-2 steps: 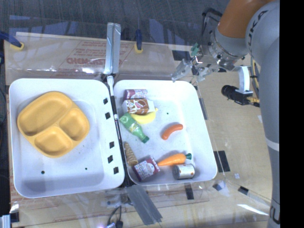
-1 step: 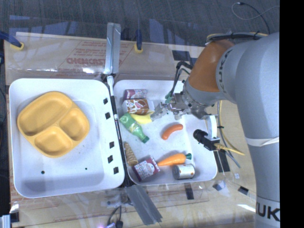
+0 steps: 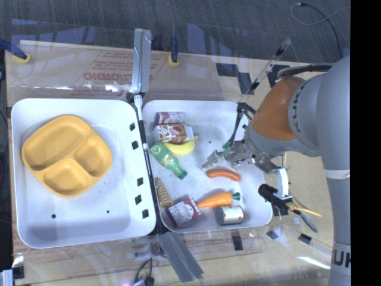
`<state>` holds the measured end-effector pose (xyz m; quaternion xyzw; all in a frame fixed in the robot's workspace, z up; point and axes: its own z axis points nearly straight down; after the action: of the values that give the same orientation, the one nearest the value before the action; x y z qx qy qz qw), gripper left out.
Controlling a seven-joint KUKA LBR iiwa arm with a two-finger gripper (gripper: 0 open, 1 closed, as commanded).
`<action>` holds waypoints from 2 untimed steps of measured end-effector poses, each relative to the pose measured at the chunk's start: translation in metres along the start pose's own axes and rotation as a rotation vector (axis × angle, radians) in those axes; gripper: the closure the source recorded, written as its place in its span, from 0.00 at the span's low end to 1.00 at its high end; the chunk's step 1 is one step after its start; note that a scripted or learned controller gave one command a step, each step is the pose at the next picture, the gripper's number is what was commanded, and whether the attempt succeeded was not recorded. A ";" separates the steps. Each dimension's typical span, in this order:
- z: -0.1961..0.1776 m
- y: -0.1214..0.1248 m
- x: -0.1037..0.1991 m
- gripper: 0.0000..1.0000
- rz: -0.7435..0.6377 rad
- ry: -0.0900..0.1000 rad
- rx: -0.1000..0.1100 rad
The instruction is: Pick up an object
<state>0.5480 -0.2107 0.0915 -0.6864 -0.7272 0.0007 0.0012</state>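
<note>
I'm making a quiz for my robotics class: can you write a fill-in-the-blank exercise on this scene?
1. The yellow divided tray lies in the ____ bin.
2. The green bottle lies just below the ____.
3. The pincer hovers just above the orange ____.
4. The silver can lies right below the ____.

Missing words: left; banana; sausage; carrot

Dark grey carpet floor (image 3: 89,5) lay beyond bench (image 3: 89,70). Light wood bench top carried red printed lettering (image 3: 110,70), under glossy clear sheet showing glare streaks. Thin grey cable (image 3: 324,16) curled on carpet off bench's far right corner. Lighting even, bright.
</note>
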 end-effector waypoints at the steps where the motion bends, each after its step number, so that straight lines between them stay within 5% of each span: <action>1: -0.041 -0.044 0.024 0.00 -0.172 0.001 0.000; 2: -0.047 -0.070 0.025 0.00 -0.375 0.002 0.001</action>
<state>0.4766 -0.1897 0.1383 -0.5388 -0.8424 0.0002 0.0022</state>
